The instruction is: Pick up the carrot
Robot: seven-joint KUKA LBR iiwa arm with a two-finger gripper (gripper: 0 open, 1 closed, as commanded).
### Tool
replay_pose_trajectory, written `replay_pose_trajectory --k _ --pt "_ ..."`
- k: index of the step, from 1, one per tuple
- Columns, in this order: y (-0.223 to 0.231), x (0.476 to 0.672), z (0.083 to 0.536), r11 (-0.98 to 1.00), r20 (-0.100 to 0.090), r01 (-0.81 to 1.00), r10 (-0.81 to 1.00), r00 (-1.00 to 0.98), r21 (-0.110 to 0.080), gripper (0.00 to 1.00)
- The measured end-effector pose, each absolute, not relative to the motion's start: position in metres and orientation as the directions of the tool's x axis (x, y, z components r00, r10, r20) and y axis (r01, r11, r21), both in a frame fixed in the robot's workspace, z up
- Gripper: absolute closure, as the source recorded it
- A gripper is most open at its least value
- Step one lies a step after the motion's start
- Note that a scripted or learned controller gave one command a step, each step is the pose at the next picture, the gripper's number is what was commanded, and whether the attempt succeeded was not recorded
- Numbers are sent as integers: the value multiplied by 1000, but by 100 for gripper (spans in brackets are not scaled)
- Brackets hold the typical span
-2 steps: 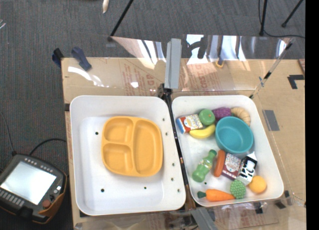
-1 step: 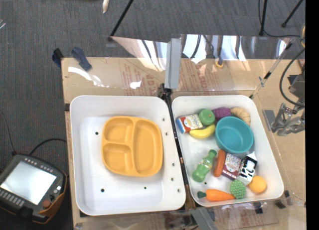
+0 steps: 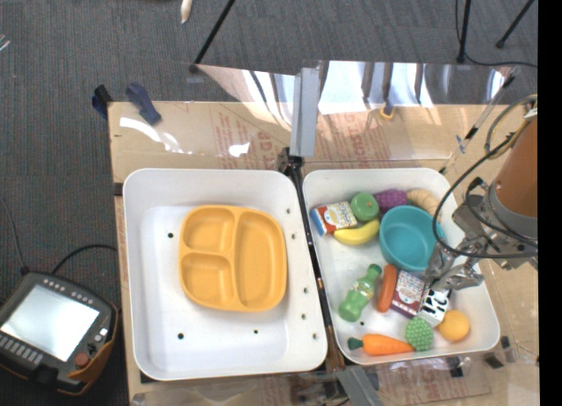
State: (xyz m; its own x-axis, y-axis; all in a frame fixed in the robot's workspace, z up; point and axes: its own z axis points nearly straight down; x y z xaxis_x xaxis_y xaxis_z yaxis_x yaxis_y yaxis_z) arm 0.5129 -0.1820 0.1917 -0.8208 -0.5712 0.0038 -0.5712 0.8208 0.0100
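The carrot, orange with a green top, lies on its side along the near edge of the right bin. A green bumpy toy touches its right end. My gripper hangs over the right part of that bin, next to the teal bowl, above a red carton and a black-and-white piece. It is up and to the right of the carrot, well apart from it. Nothing shows held in it.
The right bin also holds a banana, a green ball, purple grapes, a green bottle, an orange-red sausage and an orange fruit. A yellow divided plate lies in the left bin.
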Motion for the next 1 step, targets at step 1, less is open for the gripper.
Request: replay_pose_trajectory --k 1 --pt "-212 516 377 871 -9 -491 -491 -871 -8 100"
